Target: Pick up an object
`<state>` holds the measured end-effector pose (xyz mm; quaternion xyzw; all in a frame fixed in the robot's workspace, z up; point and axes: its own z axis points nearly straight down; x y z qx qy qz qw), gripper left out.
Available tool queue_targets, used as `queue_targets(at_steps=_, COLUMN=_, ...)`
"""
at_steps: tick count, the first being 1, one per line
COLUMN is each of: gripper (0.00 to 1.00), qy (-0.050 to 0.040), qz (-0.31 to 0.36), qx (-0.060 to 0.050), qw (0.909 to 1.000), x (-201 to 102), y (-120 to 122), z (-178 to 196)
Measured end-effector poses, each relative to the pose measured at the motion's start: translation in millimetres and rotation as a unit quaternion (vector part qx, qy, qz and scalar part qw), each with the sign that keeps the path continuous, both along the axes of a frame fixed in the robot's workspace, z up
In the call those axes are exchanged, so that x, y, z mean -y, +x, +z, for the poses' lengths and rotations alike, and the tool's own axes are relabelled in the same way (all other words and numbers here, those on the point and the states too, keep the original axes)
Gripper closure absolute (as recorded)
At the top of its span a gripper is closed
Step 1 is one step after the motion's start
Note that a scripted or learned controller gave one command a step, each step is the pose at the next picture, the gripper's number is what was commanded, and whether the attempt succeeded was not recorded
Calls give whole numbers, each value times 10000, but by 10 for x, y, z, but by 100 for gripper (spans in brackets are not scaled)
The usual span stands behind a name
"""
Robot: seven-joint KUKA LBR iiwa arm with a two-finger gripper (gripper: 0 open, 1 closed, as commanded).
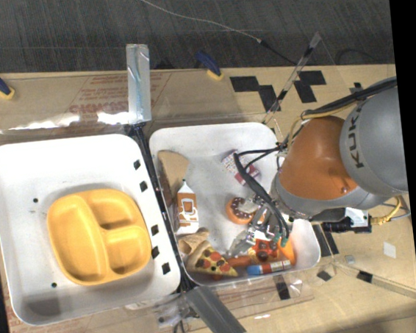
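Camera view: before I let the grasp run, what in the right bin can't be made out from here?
- Gripper: camera view; cables and wrist cover the fingers, so their state is unreadable.
- Right bin: its right side is hidden under the arm's orange band.
- Toys near the bin's front wall, beside the pizza slice: too small and crowded to identify.
- Small bottle: label too small to read.

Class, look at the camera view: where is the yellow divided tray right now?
The yellow divided tray lies in the left bin, near its middle, apart from the toy pizza slice and small bottle in the right bin.
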<state>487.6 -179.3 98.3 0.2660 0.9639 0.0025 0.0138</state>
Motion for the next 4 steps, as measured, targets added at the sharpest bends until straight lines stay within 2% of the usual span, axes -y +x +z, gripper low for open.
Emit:
queue_targets(at_steps=1, gripper=0, qy=-36, qz=1076, qx=50, qw=9942, x=237, y=33, z=26)
queue_targets(at_steps=2, gripper=0, qy=-38, qz=1075, qx=49, qw=9942, x=240, y=33, z=26)
queue_targets(at_steps=3, gripper=0, qy=-93, qz=2016, qx=79, qw=9794, x=261, y=51, z=44)
queue_targets(at_steps=4, gripper=0, qy=-45, qz=2183, qx=-94, qw=9758, x=242, y=864, z=730)
